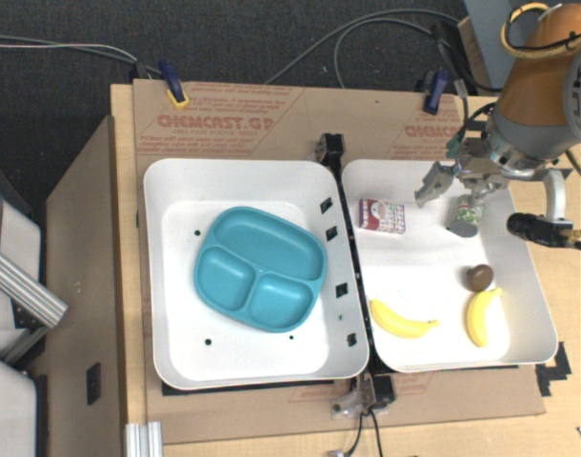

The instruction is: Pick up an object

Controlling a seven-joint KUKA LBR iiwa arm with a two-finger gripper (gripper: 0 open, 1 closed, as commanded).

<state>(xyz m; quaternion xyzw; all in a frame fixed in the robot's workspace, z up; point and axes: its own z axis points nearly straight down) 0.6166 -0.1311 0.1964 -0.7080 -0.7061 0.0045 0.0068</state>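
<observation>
The claw (450, 202) hangs over the back part of the right bin (529, 350), its fingers spread wide with nothing between them. One finger (430, 187) points toward the small red-and-white carton (381, 216), which lies near the bin's left wall; the other finger (465, 219) reaches down just beside a bare stretch of floor. Open white floor lies between the carton and the claw. Nearer the front, a brown round fruit (479, 277) sits touching the top of a short banana (481, 316), and a longer banana (401, 320) lies by the front left corner. The left bin (167, 255) holds a blue divided plate (260, 268), well clear of its walls, on the cardboard-covered worktop (224, 112).
</observation>
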